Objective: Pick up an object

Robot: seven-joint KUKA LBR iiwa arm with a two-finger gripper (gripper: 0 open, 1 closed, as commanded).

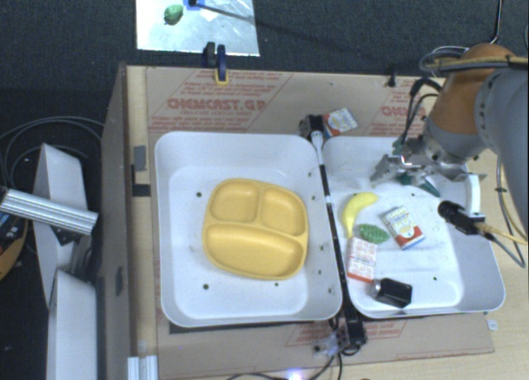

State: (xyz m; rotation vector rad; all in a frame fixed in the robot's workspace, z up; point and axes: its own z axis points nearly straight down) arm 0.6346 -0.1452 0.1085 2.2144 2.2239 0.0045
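Arm [483, 106]: grey with an orange band, reaching in from the right, bent over the far part of the right bin.
End effector [405, 168]: low over the back of the right bin [488, 283], above and to the right of the banana; cannot tell its state; nothing seen between its tips.
Left bin [178, 230]: holds a yellow divided plate [254, 227], three compartments, lying flat near the middle.
Banana [357, 207]: in the right bin, near the divider between the bins, curved.
Green item [373, 234]: just beside the banana, toward the near side.
Small red-and-white box [402, 225]: right of the green item, tilted.
Flat packet [361, 258]: white and red, near the divider, below the banana.
Black object [393, 291]: at the near edge of the right bin.
Counter [248, 97]: brown board with red print under both bins.
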